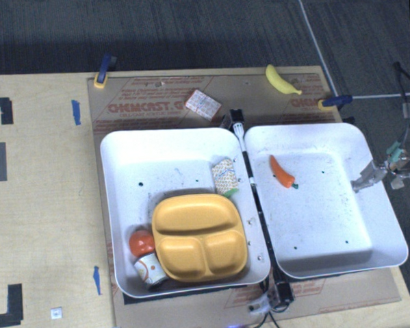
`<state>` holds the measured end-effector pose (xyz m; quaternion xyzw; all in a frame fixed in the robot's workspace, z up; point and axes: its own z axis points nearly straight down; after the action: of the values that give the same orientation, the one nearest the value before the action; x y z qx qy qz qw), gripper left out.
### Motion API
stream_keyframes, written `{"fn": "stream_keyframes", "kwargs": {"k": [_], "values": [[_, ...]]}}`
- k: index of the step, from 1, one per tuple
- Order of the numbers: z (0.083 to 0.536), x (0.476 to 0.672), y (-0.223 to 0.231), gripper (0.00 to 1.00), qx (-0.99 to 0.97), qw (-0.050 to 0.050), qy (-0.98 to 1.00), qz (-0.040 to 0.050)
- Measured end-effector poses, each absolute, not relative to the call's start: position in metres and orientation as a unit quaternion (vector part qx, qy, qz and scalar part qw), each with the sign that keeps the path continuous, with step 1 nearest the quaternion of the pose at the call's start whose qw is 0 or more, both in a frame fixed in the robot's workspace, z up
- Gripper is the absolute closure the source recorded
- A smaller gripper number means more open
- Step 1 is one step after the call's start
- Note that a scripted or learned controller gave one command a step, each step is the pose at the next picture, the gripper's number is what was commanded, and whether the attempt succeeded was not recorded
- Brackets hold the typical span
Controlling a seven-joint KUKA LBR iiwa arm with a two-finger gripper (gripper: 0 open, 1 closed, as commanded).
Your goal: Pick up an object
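Carrot [282, 171]: lying upper left in right bin [360, 254], ungrasped; gripper [365, 180] at bin's right rim, finger state indeterminable; step: approach; next move requires travel left and descent over carrot.

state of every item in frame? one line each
yellow tray: left bin, upright, compartments up.
red-and-white item: left bin, lying wedged beside the yellow tray.
patterned packet: left bin, by the right wall.
carrot: right bin, lying flat, alone.
banana: outside the bins, on the board behind.
small packet: on the board, behind the left bin.
gripper: at the right bin's right rim, holding nothing visible.
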<state>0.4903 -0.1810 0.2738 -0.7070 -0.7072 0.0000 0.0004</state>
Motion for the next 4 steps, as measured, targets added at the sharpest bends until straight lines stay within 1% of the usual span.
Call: {"fn": "stream_keyframes", "kwargs": {"k": [1,2,4], "values": [[0.125,0.498,-0.165,0.0,-0.707,0.001,-0.707,0.0002],[0.086,0.481,-0.095,0.0,-0.707,-0.001,-0.708,-0.0016],[0.086,0.481,-0.094,0.0,-0.707,-0.002,-0.707,-0.0015]]}}
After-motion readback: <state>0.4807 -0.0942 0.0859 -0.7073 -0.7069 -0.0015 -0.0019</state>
